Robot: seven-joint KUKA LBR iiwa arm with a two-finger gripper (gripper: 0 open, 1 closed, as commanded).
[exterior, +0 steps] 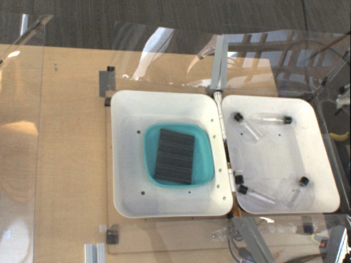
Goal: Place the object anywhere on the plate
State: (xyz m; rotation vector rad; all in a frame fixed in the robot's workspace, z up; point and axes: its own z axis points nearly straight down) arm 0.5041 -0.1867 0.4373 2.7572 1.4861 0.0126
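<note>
Ridged dark block (pixel 175 156) flat on teal plate (pixel 205 167), left bin (pixel 126 147); capped clear tubes (pixel 244 126) right bin (pixel 321 147). Hand state: cannot tell.

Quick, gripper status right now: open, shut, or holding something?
Gripper: nothing to report from the camera view. The dark ribbed block lies on the teal plate in the left bin, with nothing gripping it.

Bright, even light from above; the white bins (pixel 164 201) nearly wash out. Pale reflections streak the worktop (pixel 55 147). Shadows are faint, focus slightly soft.
</note>
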